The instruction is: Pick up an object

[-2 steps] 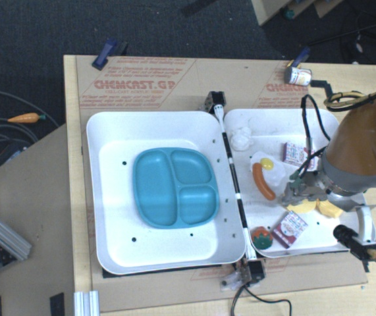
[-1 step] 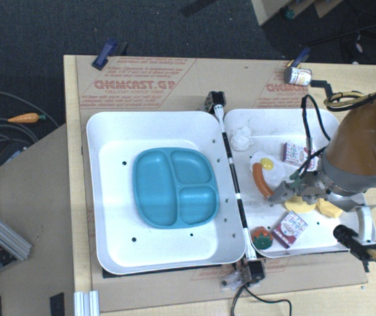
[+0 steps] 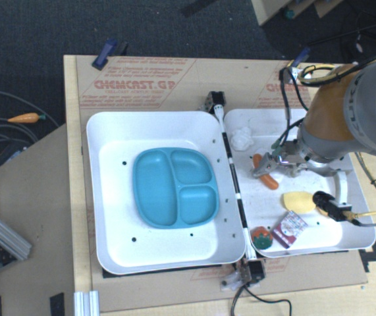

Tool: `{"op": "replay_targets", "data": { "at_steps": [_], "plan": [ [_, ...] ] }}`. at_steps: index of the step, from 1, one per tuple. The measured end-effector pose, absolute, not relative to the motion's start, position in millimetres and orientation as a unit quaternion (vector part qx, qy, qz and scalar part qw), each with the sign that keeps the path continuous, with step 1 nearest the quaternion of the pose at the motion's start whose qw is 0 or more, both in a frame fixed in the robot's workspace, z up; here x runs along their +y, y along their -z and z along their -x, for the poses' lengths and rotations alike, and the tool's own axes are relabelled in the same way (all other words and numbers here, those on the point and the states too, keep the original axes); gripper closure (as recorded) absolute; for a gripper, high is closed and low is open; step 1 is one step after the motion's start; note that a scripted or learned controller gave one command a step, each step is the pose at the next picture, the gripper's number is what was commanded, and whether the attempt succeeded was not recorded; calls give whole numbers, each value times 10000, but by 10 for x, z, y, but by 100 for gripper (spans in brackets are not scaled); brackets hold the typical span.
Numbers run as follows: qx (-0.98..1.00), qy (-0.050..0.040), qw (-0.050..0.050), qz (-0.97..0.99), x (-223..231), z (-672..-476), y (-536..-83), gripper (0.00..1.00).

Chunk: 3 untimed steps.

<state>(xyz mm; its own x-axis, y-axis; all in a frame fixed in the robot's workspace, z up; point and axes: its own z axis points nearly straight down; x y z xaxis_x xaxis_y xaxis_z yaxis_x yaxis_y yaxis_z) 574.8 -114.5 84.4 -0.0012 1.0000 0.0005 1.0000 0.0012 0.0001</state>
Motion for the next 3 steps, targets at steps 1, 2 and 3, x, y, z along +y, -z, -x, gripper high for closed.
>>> {"op": "replay_targets", "data": {
  "at_steps": [1, 2, 3],
  "plan": [
    [-7073, 8, -7, 7069, -1146, -5753, -946, 100],
    [-7079, 12, -2, 7063, -388, -5601, -1855, 100],
    [-7077, 6, 4, 7065, 293, -5363, -2290, 100]
  ]
}}
